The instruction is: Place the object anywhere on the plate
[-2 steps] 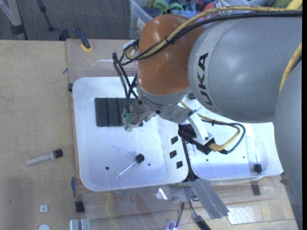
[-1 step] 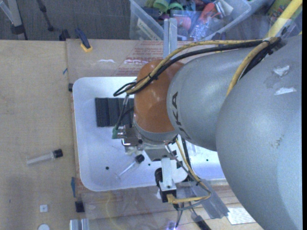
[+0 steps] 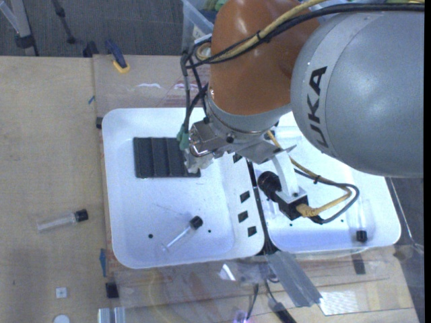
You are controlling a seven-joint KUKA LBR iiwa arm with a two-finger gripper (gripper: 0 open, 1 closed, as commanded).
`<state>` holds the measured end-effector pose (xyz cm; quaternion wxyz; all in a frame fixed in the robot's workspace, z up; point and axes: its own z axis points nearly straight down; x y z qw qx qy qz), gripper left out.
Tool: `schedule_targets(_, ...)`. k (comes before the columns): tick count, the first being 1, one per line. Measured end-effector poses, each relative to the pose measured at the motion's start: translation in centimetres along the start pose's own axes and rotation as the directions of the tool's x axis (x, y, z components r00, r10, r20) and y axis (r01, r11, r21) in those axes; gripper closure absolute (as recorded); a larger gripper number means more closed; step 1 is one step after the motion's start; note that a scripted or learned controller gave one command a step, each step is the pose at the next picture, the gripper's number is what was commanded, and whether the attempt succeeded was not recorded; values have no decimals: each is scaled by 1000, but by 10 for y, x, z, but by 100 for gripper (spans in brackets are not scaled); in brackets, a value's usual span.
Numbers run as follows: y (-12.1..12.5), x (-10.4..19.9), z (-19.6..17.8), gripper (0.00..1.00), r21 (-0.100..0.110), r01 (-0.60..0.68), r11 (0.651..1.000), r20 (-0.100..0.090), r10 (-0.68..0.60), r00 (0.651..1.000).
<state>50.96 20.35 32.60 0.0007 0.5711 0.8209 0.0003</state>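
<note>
A black ribbed plate lies flat in the upper part of the left white bin. A small clear tube with a black cap rests on the bin floor below the plate, lying at a slant and apart from it. My gripper hangs over the plate's right edge, mostly hidden under the orange wrist band and the grey arm. Nothing shows in its grasp.
A second clear capped tube lies on the bench left of the bins. A small black piece sits in the right bin. A clear box of colourful items stands at the back, and a blue clamp lies at the back left.
</note>
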Motion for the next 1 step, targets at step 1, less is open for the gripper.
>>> schedule_targets(1, -25, 23, 98, 100, 5, -192, 981, 0, 192, 981)
